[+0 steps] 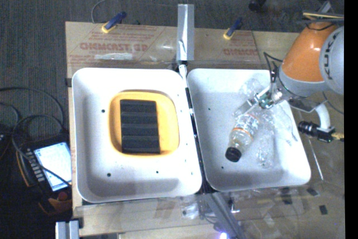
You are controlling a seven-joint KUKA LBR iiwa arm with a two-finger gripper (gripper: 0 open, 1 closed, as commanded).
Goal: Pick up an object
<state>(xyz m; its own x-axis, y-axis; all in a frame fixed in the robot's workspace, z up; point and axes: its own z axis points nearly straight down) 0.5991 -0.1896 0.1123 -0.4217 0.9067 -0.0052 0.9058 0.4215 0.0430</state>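
Nearest to us, at the near edge of the worktop (140, 215), we see the front rims of the two white bins, and just behind the right-hand rim lies the dark cap end of a clear plastic bottle (241, 136). We place the pincer (267, 99) at the far right of the right bin (215, 168), low over the bottle's far end, under the grey and orange arm (310, 61) that comes in from the right. The rig line forbids our guessing at its opening, and we cannot tell it from this view; nothing is plainly held. From the pincer the bottle runs toward us and to the left, its long axis on a diagonal from the far right of the bin to the black cap near the bin's middle front. Crumpled clear plastic film (268, 140) lies beside it on the right, touching or nearly so. We judge that the coming grasp turns on this diagonal: a closing line set across the bottle's body, not along it, would suit. Further out, the left bin (89, 120) holds a yellow tray with a black ridged block (140, 126), well apart from the pincer.
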